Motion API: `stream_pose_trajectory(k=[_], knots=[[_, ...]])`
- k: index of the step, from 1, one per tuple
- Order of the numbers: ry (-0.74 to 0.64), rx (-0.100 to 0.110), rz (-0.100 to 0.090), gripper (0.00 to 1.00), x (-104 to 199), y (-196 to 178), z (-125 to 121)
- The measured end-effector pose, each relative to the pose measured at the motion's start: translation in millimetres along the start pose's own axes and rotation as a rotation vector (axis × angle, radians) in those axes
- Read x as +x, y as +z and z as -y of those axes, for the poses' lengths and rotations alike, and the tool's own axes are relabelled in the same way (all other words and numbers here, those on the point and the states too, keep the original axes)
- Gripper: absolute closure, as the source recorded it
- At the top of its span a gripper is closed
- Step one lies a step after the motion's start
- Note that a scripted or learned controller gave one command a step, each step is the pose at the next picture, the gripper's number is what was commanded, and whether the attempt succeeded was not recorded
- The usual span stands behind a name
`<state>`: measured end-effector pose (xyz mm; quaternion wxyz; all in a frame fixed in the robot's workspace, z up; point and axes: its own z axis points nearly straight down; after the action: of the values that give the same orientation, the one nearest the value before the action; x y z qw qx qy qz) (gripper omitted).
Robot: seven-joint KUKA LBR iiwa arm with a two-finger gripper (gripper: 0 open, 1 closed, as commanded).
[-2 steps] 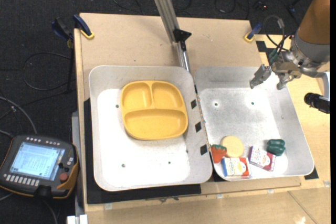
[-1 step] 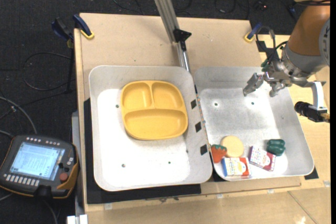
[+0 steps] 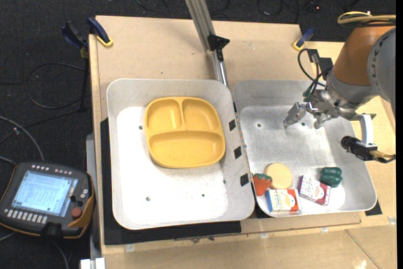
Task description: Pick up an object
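Note:
My gripper (image 3: 307, 120) hangs over the upper middle of the right bin (image 3: 277, 135), fingers spread open with nothing between them. The objects lie along that bin's near edge, well below the gripper: a red and green strawberry-like toy (image 3: 261, 182), a round tan cookie (image 3: 279, 174), a small orange and blue carton (image 3: 282, 200), a pink and white box (image 3: 313, 189) and a dark green toy (image 3: 330, 176).
A yellow divided plate (image 3: 185, 131) sits in the left bin (image 3: 126, 154). A slanted metal pole (image 3: 200, 3) rises from the divide between the bins. A teach pendant (image 3: 44, 197) lies on the floor at the left. A black cable plug (image 3: 356, 147) hangs beside the wrist.

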<state>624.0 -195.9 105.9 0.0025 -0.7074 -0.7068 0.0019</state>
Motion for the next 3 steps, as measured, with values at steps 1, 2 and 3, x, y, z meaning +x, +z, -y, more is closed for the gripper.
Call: stream_pose_trajectory(k=[1, 2, 3], knots=[[-0.001, -0.008, 0.002, 1.0, -0.2, -14.8, -2.3], [-0.004, -0.014, 0.003, 1.0, 5.2, -77.4, -6.8], [-0.004, -0.015, 0.004, 1.0, -0.2, -139.2, -13.5]])
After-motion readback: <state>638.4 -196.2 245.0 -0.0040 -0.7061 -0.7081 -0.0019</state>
